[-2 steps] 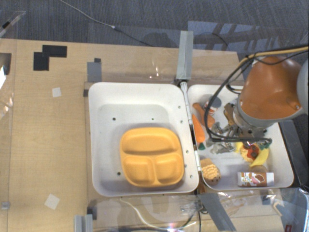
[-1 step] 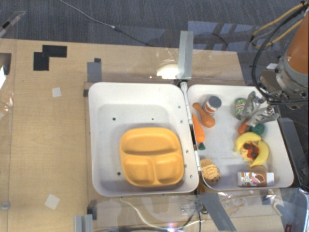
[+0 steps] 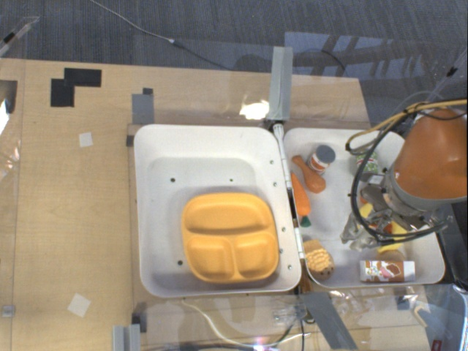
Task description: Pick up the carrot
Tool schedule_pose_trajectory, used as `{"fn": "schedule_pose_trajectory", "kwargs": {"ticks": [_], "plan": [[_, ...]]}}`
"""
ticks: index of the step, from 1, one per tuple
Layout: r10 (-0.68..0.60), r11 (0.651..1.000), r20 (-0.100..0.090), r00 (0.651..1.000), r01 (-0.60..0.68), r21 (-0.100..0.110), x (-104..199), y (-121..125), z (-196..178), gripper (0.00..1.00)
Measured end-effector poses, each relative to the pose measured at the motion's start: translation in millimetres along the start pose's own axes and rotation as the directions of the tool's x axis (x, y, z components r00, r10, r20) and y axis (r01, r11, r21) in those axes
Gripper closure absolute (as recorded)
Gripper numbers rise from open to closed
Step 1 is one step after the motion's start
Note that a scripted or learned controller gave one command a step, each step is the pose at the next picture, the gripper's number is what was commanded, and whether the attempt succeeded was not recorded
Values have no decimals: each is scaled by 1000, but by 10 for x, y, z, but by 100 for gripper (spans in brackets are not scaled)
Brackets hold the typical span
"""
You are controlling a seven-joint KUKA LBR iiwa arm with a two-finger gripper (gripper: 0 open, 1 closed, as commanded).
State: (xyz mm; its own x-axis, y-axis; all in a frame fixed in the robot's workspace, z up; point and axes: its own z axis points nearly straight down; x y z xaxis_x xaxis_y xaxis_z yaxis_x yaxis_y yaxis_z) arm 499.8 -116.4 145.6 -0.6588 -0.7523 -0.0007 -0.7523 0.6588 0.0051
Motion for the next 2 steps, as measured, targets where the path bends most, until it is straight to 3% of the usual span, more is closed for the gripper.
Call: {"fn": "schedule_pose_trajectory", "kwargs": {"ticks": [1, 2], "plan": [[-325, 946, 0, 946, 325, 13, 271, -270, -118, 100], [-612, 791, -5, 791, 612, 14, 627, -651, -924, 100]]}}
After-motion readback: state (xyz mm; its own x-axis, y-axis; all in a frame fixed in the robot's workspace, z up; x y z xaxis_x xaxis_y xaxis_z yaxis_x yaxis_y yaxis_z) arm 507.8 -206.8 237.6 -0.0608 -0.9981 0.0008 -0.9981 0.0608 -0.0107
